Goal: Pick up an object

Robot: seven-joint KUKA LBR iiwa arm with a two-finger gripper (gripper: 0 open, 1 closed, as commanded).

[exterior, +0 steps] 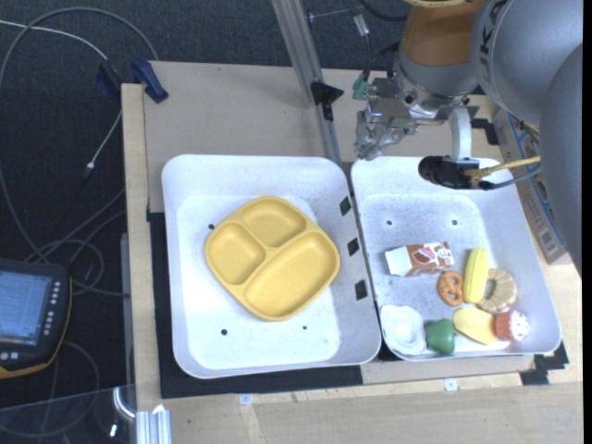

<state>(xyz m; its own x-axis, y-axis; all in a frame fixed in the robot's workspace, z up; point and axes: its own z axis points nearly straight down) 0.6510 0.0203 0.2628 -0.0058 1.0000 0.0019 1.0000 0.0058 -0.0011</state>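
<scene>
The gripper [377, 141] hangs over the far edge of the right bin [407, 188]; its state cannot be told. Toy food [462, 299] clusters at the bin's near corner. It probably should travel there, then descend on one separate piece.

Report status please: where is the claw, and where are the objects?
Claw above far rim of right bin, carrying nothing visible. Toy food clustered at the bin's near end. Yellow divided plate in left bin. Nothing blocking.

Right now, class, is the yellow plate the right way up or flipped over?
Right way up: the plate lies flat in the left bin, its three hollow compartments facing up.
</scene>
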